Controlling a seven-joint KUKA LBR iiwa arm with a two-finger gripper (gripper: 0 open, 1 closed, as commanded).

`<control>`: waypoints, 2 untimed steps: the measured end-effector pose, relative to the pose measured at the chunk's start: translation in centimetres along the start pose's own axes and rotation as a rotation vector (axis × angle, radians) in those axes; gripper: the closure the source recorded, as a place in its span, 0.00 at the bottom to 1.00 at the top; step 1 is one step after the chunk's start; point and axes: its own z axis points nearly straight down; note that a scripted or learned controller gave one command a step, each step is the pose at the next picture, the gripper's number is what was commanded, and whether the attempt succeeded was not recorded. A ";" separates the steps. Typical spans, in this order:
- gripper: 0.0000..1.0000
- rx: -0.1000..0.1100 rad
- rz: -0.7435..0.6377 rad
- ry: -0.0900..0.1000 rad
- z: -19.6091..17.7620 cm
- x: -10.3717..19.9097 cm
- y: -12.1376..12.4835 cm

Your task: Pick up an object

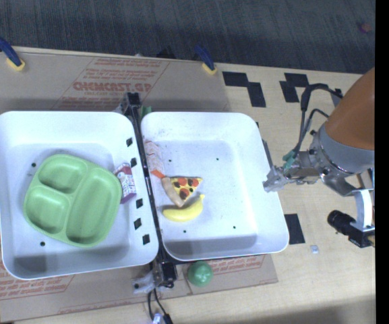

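Red print reading "CHEMCAST GP" runs across the brown cardboard sheet (113,79) under the bins, with smaller red lines around it too blurred to read; more red print along the sheet's lower edge is also illegible. Two blue clamps with yellow tips (9,54) and (205,58) sit at its far corners. In the left bin (12,133) lies a green divided plate (73,200) with three compartments, and just beside its right edge a small purple and white packet (127,181) leans against the bin wall; its lettering cannot be made out. A black strip (142,174) runs between the two bins. The right bin (248,181) holds a slice of toy pizza (182,187) near its left side, with a small orange piece (157,174) just beside it and a yellow banana (185,211) touching the slice's lower edge. A green ball (199,273) rests on the cardboard in front of the right bin, outside it. Black square markings (245,85) show on the bench to the right. The gripper (275,179) hangs over the right bin's right rim, well apart from the pizza and banana; whether it is apart or together cannot be told, as it shows small and blurred. The arm (349,140) is cut off at the right.
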 end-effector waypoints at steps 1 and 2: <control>1.00 0.005 -0.001 0.001 4.7 0.1 4.3; 1.00 0.005 -0.001 0.002 5.1 3.5 0.4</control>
